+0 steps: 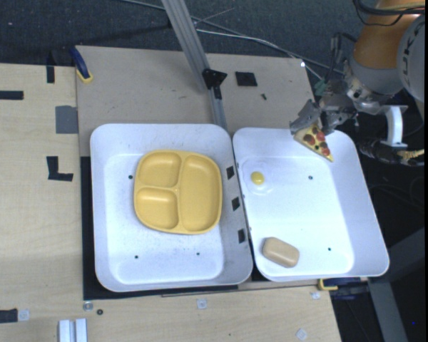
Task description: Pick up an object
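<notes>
Items you've got on the bench:
- Gripper (315, 123), far right, above far edge of right bin (364, 212). Fingers closed on pizza slice toy (316, 141); slice hangs tilted between them, over bin's far rim.
- Right bin, inside: small yellow ball (257, 178) near left wall; tan bread-like block (280, 252) at near side.
- Left bin (107, 212): yellow divided plate (178, 192), three compartments, lying flat, approx. centre.
</notes>
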`<state>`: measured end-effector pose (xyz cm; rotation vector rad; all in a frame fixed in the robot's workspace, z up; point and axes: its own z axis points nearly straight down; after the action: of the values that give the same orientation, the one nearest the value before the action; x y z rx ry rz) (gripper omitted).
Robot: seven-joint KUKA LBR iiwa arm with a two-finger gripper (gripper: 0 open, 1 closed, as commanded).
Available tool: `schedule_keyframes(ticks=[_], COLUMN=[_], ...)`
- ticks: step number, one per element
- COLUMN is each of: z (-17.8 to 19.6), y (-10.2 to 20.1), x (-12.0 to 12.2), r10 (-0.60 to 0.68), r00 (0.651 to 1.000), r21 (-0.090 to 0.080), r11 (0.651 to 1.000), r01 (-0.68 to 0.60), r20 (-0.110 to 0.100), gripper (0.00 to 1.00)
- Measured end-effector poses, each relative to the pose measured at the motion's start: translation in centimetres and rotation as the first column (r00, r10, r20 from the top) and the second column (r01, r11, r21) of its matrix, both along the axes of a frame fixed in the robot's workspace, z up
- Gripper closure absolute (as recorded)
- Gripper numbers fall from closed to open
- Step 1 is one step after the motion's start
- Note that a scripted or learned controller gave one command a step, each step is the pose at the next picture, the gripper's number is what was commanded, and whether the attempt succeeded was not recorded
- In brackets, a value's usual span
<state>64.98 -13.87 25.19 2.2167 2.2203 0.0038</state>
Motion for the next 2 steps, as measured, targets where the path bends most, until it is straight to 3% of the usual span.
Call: schedule_keyframes(ticks=[1,2], z=[4.2,2.1], y=[0.0,5.4], x=[0.1,-0.5], r10=[0.000,0.003], r00=[1.000,1.000], r21=[0.000,0.001], r11=[1.000,1.000], r01=[0.000,-0.003], r20=[-0.001,-0.008], gripper=[1.00,1.00])
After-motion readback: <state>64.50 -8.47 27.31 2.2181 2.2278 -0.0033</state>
